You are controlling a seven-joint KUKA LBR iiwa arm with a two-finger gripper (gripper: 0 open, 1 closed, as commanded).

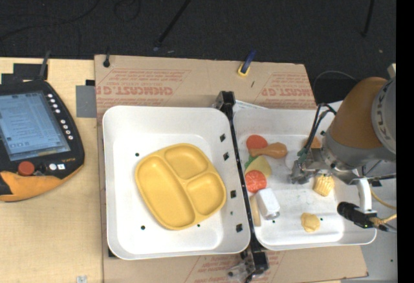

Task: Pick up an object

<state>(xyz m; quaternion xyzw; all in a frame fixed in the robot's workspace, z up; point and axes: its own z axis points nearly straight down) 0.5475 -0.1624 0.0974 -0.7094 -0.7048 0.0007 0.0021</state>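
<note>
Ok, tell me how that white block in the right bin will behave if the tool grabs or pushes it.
The white block looks boxy and rigid, so it would probably slide rather than roll. It lies tilted against the red round piece, so a push may nudge that too. Its smooth faces might slip in a loose grip.

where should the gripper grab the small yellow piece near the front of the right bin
Across the middle of the small yellow piece, coming straight down from above. It lies low and alone on the right bin floor, with bare floor all around it, so the fingers likely have room on either side. Its exact shape is too small to tell.
</note>
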